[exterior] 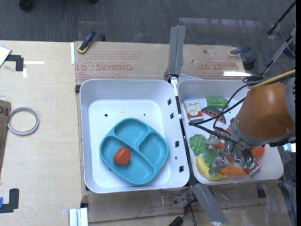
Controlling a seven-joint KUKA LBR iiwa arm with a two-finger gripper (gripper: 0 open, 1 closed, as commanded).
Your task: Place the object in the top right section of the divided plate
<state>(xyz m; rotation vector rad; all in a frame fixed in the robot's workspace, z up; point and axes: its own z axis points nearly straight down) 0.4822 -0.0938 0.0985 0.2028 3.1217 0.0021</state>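
White bins (89,126) side by side

Both white bins (89,140) look like smooth, faintly glossy plastic. The blue divided plate (141,171) is matt plastic. Pale wood-grain counter (42,164) lies left; brown printed cardboard (127,62) lies far, and grey carpet (141,8) looks rough.
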